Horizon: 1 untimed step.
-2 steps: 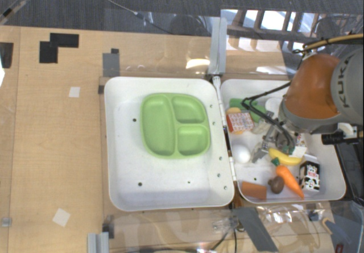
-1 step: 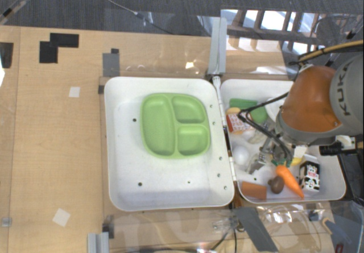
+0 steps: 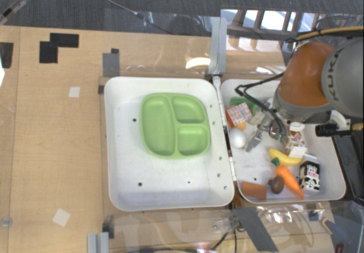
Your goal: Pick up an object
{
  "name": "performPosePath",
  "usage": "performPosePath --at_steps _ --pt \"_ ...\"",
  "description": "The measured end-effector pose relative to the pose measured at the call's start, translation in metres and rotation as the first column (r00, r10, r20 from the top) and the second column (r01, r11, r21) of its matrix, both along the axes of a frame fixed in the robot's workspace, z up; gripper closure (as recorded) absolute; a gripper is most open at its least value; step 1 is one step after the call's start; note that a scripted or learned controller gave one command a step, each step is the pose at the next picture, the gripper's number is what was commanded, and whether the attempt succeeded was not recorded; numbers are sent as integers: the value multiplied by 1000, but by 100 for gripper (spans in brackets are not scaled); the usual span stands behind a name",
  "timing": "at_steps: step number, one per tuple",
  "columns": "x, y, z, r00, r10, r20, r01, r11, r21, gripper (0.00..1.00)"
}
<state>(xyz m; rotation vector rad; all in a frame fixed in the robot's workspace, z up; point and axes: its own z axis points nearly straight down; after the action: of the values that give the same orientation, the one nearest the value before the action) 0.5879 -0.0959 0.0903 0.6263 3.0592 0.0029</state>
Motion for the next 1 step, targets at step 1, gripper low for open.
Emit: performPosePath --at_steps 1 --pt "-52 -27 1 1000 24 -1 -24 1000 -1 0"
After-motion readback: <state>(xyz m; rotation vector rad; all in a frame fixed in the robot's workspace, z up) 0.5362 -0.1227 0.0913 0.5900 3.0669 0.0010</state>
